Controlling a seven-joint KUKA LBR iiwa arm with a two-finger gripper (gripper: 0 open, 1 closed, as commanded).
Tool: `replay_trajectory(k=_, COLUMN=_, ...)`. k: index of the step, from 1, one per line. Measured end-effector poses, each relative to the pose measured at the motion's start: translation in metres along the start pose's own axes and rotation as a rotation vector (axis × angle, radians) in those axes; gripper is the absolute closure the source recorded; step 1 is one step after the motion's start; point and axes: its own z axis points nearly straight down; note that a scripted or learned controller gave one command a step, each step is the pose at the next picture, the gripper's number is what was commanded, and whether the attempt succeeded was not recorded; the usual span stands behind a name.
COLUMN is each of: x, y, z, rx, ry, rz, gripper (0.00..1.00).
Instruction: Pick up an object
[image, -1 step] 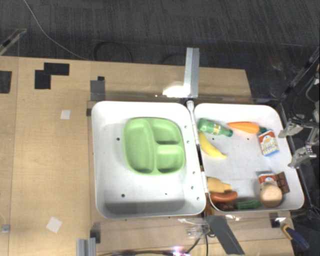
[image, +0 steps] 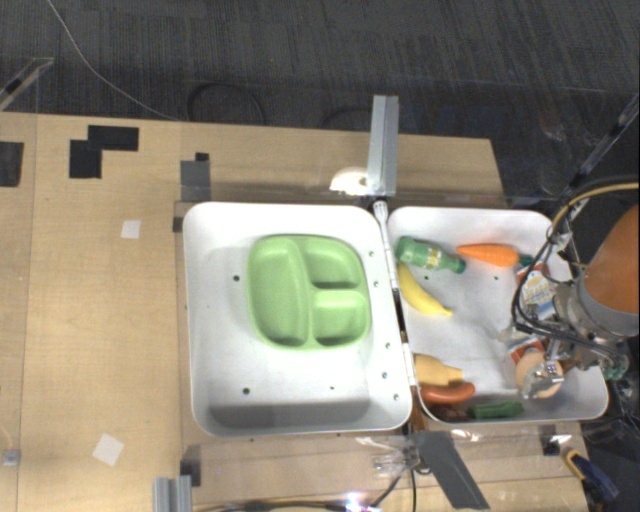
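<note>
My gripper (image: 545, 372) is low in the right bin's (image: 470, 330) near-right corner; its state I cannot tell. Carrot (image: 489, 255), green bottle (image: 430, 255) and banana (image: 422, 293) lie toward the far side; green divided tray (image: 305, 290) occupies the left bin (image: 210, 300).

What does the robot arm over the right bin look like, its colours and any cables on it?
The arm has a grey body with a broad orange band above the wrist. Black cables loop along its left side, and a thin yellowish cable arcs above it. The hand is a cluttered metal and dark assembly with small white and red parts; finer markings are too small to read.
</note>
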Motion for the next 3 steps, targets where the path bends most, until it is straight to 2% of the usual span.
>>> replay_trajectory(k=1, x=-0.056, y=-0.007, z=0.012, rx=0.009, ry=-0.016, rz=-0.178, gripper=0.0)
replay_trajectory(k=2, x=-0.13, y=0.074, z=0.013, rx=0.004, ry=-0.018, rz=-0.31, gripper=0.0)
replay_trajectory(k=3, x=-0.134, y=0.071, z=-0.003, rx=0.012, ry=-0.034, rz=-0.31, gripper=1.0)
